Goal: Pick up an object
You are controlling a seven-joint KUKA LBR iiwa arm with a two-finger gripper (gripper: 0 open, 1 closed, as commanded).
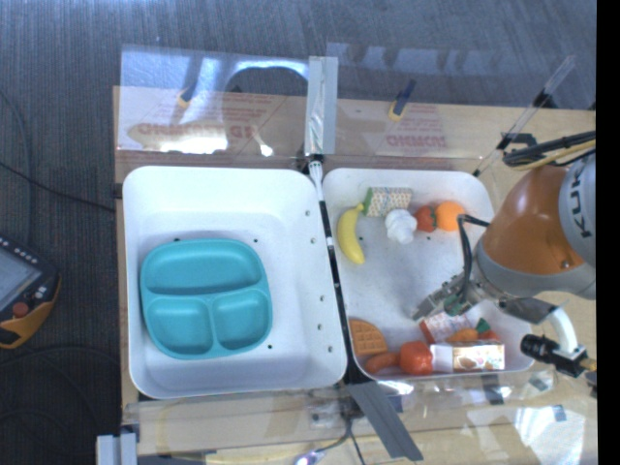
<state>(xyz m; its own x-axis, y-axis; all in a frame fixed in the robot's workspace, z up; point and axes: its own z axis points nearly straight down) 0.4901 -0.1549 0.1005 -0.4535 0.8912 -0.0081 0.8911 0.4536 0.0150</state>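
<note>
While gripper (448,303) hovers low in lower right of frame, we cannot tell its state. Red-capped carton (446,325) lies just beneath, packed against tomato (416,358) and box (470,357). We judge crowding risks glancing miss or double grab.

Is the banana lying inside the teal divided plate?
No, the banana lies in the right bin by its left wall, while the teal plate sits in the left bin.

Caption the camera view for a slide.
KUKA gripper low over toy food in the right bin; teal tray in the left.
</note>
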